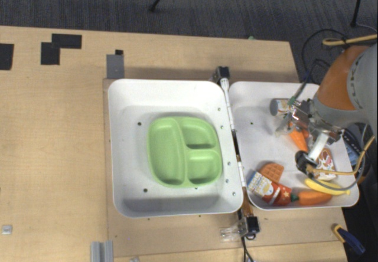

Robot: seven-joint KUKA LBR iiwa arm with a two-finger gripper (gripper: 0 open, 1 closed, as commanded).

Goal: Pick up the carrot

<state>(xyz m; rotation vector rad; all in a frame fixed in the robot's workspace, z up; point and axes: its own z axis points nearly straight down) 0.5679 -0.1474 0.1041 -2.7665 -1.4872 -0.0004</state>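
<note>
**End effector low in the right bin, beside an orange piece**

Nearest the camera, along the right bin's [254,98] front edge, lay a carrot [313,197] close to the front right corner, with a banana [326,187] curved just behind and touching it. To their left, at the front left corner of that bin, sat a red and white carton [269,189] with a tan, waffle-like piece [271,171] just behind it.

Farther in, my end effector [306,136] hung over the right half of that bin, my grey arm with its orange band [338,84] coming in from the right edge. A second orange piece [299,137], which might also have been a carrot, lay right at my end effector, partly hidden by it. I could not tell whether my end effector was released or clenched, nor whether the piece was between its tips. A small grey cylinder [278,106] stood just beyond, toward the bin's far side.

The left bin [127,137] held a green divided plate [183,150] at its middle. Both bins rested on the tabletop [53,154], toward its right edge.
</note>
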